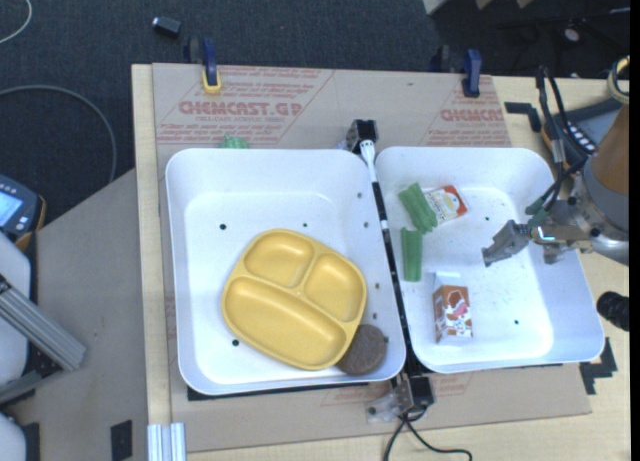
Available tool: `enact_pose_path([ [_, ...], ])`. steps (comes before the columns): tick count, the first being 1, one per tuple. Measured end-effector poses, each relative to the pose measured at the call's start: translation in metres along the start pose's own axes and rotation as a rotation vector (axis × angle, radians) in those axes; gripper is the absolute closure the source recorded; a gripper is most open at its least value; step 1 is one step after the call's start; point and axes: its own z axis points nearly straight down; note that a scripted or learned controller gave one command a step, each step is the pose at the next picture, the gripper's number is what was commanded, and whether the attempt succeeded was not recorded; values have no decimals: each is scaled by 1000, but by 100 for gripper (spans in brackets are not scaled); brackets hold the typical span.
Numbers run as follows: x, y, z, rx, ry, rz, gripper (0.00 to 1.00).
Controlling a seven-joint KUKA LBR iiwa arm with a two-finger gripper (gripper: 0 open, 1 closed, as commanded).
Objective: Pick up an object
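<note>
The left shallow white bin (190,249) is holding a yellow plastic plate with three compartments (294,296), which is lying in the bin's middle and toward its near edge, leaving bare floor along the far wall and the left wall. A round dark brown disc (365,351) is tucked against the plate's near right rim, sitting close to the bin's near right corner. A black strip (378,211) is running along the seam where the two bins are meeting.

In the right shallow white bin (520,344), two green oblong pieces are lying near the left wall: the farther one (417,206) is slanting beside a small red and white packet (445,201), and the nearer one (411,254) is lying almost parallel to the wall. A small red and white carton (453,312) is resting toward the near edge, apart from the rest. The middle and right of this bin's floor are lying bare.

The grey two-finger gripper (500,247) is reaching in over the right wall, hanging above that bare floor, right of the green pieces. Nothing is showing between its fingers; how wide they are standing cannot be told.
</note>
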Motion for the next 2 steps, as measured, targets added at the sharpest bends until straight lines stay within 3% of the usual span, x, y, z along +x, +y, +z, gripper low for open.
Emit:
enact_pose_path([
  [1, 0, 1, -11, -3, -1, -1, 100],
  [2, 102, -2, -17, 2, 4, -11, 100],
])
